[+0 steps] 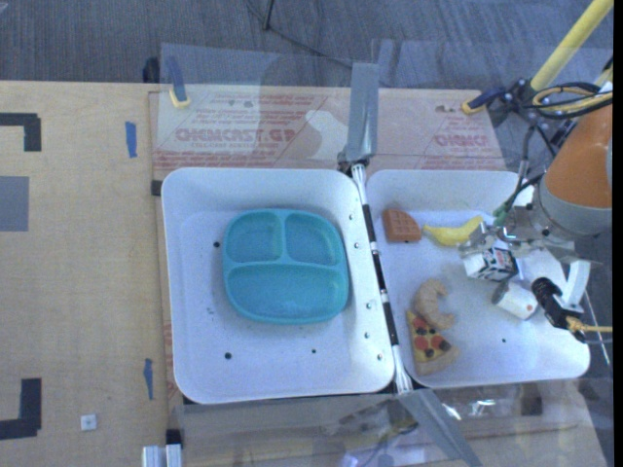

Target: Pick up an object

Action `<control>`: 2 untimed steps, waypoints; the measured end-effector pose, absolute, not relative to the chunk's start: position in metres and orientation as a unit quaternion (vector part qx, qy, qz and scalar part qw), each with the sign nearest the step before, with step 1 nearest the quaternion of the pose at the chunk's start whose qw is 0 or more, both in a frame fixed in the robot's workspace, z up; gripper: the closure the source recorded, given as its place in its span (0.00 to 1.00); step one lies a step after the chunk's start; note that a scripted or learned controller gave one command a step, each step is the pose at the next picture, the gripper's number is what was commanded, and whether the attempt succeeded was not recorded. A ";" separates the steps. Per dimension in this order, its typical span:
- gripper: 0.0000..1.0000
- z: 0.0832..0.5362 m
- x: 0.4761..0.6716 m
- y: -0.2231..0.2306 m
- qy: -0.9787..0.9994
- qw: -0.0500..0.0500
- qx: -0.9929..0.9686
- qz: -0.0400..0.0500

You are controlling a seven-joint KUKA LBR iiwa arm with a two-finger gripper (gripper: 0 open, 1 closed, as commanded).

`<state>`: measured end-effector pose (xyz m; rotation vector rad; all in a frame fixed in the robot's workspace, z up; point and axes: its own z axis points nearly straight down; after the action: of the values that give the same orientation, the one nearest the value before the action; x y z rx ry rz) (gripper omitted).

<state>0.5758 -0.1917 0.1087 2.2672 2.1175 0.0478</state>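
Reaching into the right bin (545,363), my claw (490,259) hangs just right of the banana (454,232); its opening I cannot tell. I judge the approach step; next it must descend onto the banana.

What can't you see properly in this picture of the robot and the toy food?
- Gripper, camera view: a small blurry cluster; what it touches is unclear.
- Banana: its right end runs under the gripper.
- Arm: cut off by the right edge.
- Small white object beside the gripper: too blurred to name.
- Pizza slice: toppings are just dots.
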 end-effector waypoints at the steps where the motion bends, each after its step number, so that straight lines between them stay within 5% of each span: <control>1: 0.00 0.109 0.588 -0.198 0.681 0.016 0.732 0.020; 2: 0.00 0.087 0.583 -0.205 0.692 0.002 0.722 0.003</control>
<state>0.5832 -0.2055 0.0870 2.2641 2.1723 0.0099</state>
